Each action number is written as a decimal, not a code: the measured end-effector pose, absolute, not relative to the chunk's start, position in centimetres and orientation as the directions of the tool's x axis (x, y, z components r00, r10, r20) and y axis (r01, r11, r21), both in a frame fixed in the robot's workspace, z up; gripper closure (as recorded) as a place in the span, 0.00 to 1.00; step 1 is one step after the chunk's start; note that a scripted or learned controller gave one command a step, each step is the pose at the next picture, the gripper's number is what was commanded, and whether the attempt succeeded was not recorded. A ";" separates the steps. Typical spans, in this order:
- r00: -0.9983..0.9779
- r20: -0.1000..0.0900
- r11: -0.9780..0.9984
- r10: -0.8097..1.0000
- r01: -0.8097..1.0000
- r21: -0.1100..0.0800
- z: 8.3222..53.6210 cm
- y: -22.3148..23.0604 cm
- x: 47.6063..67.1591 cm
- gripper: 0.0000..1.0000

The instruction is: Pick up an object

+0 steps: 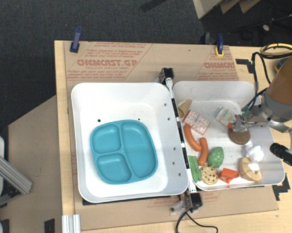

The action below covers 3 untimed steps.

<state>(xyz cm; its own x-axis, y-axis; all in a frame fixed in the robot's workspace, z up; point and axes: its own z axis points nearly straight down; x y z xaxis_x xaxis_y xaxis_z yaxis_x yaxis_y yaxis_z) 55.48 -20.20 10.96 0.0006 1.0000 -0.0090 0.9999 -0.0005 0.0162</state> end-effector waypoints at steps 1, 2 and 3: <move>0.001 -0.008 -0.001 1.000 1.000 0.015 10.9 -20.2 55.5 0.00; 0.001 -0.003 -0.001 1.000 1.000 0.004 8.6 -20.9 52.9 0.00; -0.005 -0.001 0.005 1.000 1.000 0.004 8.5 -16.9 57.1 0.00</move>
<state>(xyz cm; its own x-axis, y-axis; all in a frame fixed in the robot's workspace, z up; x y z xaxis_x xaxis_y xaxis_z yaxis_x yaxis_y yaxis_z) 57.13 -16.87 8.48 -0.0054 1.0000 -0.0007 1.0000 0.0054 0.0044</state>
